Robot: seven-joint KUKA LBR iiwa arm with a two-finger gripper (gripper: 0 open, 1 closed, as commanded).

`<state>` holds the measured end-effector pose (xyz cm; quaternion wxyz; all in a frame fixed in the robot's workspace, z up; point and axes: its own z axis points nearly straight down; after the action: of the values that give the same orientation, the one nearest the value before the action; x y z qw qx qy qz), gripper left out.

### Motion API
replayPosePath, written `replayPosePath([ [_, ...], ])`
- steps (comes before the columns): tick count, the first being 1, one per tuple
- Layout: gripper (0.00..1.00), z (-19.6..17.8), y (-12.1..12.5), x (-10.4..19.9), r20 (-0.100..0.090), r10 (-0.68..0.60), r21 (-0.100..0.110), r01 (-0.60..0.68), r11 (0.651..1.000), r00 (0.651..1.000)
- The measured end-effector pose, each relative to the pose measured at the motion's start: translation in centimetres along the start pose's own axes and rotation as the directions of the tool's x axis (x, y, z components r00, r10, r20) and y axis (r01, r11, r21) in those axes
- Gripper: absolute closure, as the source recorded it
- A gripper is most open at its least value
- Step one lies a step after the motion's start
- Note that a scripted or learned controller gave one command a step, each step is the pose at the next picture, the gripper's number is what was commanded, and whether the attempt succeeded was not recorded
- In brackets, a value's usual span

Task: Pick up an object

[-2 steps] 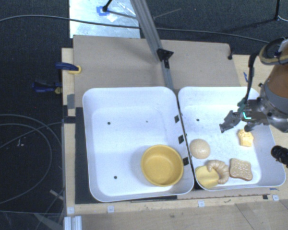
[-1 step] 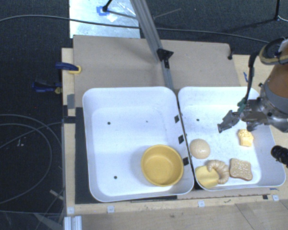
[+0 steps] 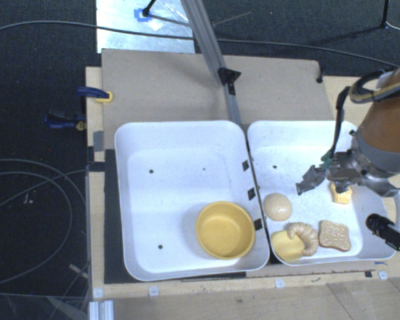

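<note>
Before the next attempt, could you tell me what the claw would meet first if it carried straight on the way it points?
Probably bare floor of the right white bin; the claw points leftward, seemingly passing above the round beige egg-like ball, though depth is unclear.

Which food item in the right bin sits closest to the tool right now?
The small yellow chunk, just right of the tool; the round bun, croissant and toast lie nearer the front.

no readable text, labels, brands or numbers on anything.
</note>
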<state>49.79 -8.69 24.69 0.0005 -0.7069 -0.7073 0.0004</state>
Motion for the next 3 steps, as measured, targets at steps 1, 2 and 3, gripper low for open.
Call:
replayPosePath([
  [1,0.0,4.2,0.0,0.2,-0.001,0.0,0.002,0.0,1.0,1.0],
  [2,0.0,8.5,-0.1,-0.1,-0.001,0.0,0.002,0.0,1.0,1.0],
  [3,1.0,7.1,0.1,-0.1,0.0,0.0,-0.006,0.0,1.0,1.0],
])
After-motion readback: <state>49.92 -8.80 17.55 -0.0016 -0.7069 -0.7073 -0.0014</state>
